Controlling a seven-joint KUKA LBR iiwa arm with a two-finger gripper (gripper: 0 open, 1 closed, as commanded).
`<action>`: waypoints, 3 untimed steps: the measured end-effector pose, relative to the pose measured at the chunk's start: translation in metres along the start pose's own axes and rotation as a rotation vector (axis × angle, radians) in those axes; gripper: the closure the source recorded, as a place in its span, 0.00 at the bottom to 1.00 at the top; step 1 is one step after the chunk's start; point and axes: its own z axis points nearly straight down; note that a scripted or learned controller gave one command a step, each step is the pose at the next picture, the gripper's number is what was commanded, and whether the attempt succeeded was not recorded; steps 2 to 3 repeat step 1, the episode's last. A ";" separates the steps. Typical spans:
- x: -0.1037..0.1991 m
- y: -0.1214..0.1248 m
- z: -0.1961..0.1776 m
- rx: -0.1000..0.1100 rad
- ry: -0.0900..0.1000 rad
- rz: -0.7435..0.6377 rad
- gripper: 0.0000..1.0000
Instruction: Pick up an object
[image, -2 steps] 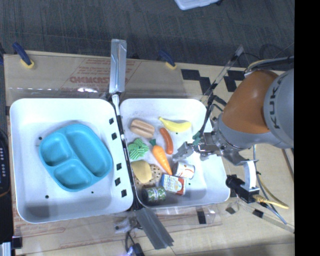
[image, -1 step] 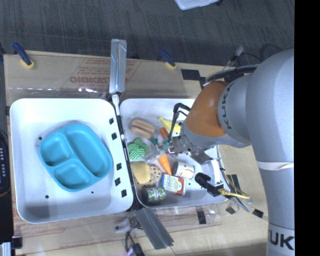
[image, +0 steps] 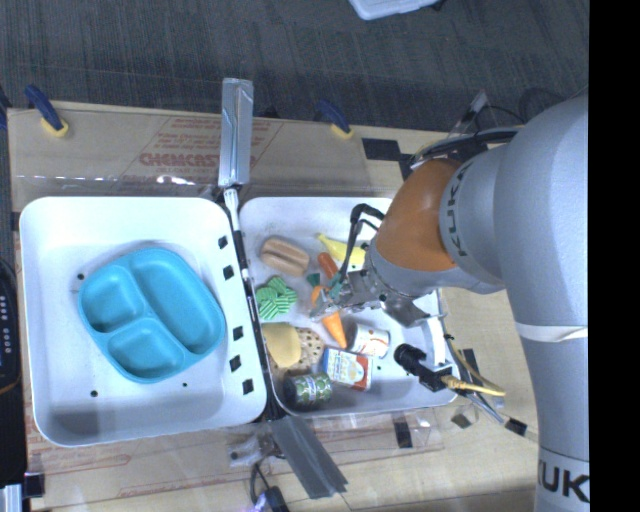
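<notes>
The gripper (image: 338, 293) hangs low in the right bin (image: 300, 212), probably to reach the carrot (image: 334, 327) at its 6 o'clock; its state I cannot tell. Around it lie a hot dog (image: 284, 254) at 10 o'clock and a green toy (image: 275, 298) at 9. The left bin (image: 60, 220) holds a blue tray (image: 150, 312).

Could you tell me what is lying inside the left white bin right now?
A blue divided tray lies inside the left bin, tilted at an angle. Whatever sits beneath the tray is covered and cannot be seen.
</notes>
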 end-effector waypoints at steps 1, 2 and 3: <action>0.018 0.053 -0.090 -0.008 0.000 0.064 1.00; 0.018 0.053 -0.090 -0.008 0.000 0.064 1.00; 0.018 0.053 -0.090 -0.008 0.000 0.064 1.00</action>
